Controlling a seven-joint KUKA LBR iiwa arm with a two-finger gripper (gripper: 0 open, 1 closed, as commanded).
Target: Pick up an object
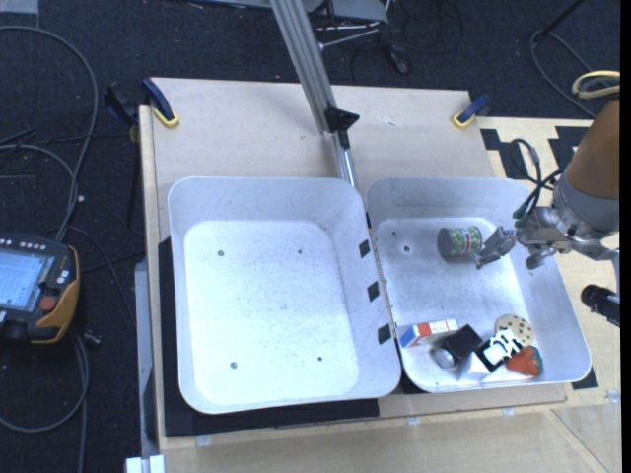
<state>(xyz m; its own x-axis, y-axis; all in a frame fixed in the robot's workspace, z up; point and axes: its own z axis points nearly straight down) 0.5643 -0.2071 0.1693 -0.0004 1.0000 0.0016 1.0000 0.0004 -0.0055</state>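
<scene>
White bins are sitting side by side on a pale wooden worktop (246, 136). The left bin (197, 264) is showing a speckled floor with a few small dark dots. The right bin (414, 215) is holding all the things.

Near the back of the right bin, a small green can (459, 241) is lying on its side. At the front of that bin, a little heap of things is bunching up close together. A small box (427, 332) with blue, white and red on it is lying at the left of the heap. Just beside it, a black block (460, 344) is resting, touching a small grey lump (443, 358). To the right, a black and white piece (501, 349) is sitting, and a red thing (525, 362) like a strawberry is lying next to it by the bin's front rim. A tan round piece with dots (513, 325) is sitting just behind those.

The grey arm (592, 195) is reaching in from the right, with its orange band up above. The claw (508, 247) is hanging over the right bin, just to the right of the green can. Its fingers are looking spread apart, with nothing between them. One finger (493, 248) is pointing toward the can and is very near it, but I cannot tell if it is touching.

A silver pole (306, 57) is leaning in from the back toward the place where the bins are meeting.
</scene>
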